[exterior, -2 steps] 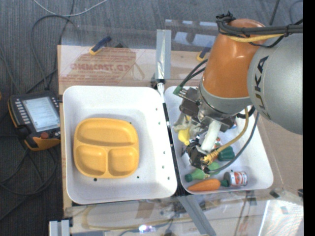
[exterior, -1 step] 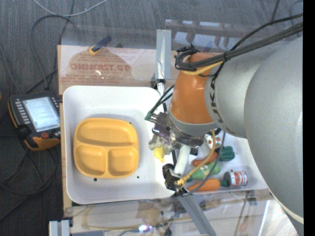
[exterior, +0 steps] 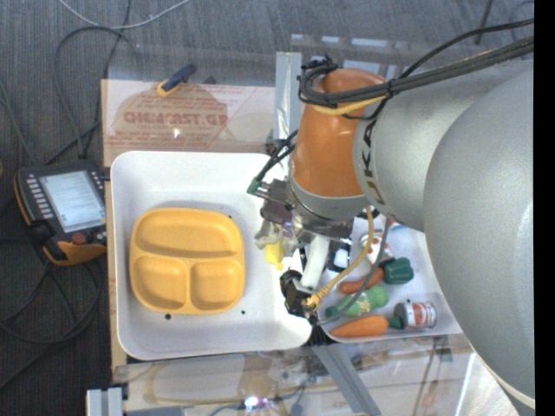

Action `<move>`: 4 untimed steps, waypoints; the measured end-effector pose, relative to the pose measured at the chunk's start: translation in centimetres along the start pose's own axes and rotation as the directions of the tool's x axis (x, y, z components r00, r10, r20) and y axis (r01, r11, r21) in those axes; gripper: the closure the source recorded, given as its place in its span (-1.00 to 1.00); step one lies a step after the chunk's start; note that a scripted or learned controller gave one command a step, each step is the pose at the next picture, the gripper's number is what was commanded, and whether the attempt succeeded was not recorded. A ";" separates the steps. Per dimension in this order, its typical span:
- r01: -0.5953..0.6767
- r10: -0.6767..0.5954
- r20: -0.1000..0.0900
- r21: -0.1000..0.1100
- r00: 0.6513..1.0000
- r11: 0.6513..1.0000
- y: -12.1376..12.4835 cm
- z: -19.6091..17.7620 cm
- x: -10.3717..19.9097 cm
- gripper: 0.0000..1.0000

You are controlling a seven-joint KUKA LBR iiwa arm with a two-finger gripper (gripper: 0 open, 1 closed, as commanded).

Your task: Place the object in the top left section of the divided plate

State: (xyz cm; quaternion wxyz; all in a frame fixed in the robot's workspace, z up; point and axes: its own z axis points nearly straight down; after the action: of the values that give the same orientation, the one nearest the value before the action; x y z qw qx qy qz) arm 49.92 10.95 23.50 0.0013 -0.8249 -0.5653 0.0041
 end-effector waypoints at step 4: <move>0.075 -0.075 0.001 -0.001 0.997 0.997 -1.0 -2.9 -2.1 1.00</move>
State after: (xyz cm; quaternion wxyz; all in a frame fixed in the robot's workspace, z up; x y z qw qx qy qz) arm 48.21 9.40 26.46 0.0008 -0.8032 -0.5957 0.0039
